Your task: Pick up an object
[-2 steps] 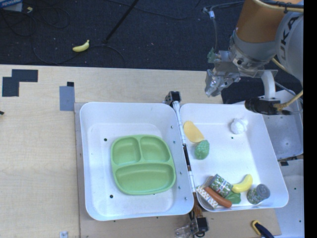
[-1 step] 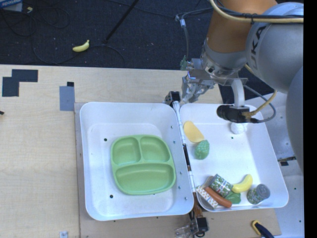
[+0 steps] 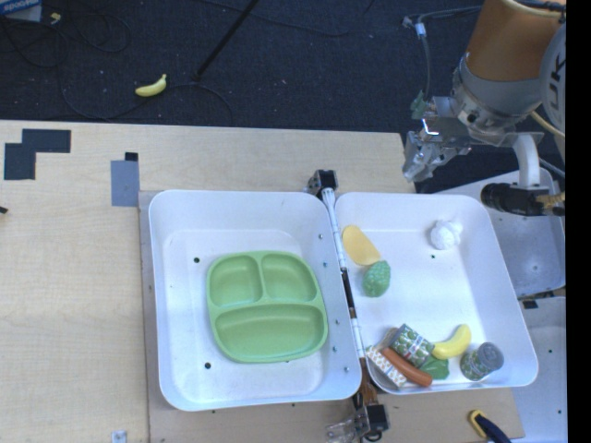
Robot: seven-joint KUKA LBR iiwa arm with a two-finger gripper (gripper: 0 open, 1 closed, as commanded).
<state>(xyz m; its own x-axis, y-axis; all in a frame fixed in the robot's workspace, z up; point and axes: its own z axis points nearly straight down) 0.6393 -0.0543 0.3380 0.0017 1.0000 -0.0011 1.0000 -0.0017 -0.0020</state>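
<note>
Even, bright overhead light; soft detail, no hard glare.

The two white bins (image 3: 420,220) are the brightest area, close to washed out, with faint grey shading along their inner walls. The green tray (image 3: 267,304) in the left bin casts only a thin, soft shadow at its lower edge. Above the bins, the pale counter (image 3: 74,275) is evenly lit, while the dark floor (image 3: 231,53) beyond it is dim and grainy, cables barely readable. Up and right of the bins, the tool (image 3: 427,153) looks slightly smeared, metal catching small highlights. The small objects in the right bin are soft-edged and low in resolution.
</note>
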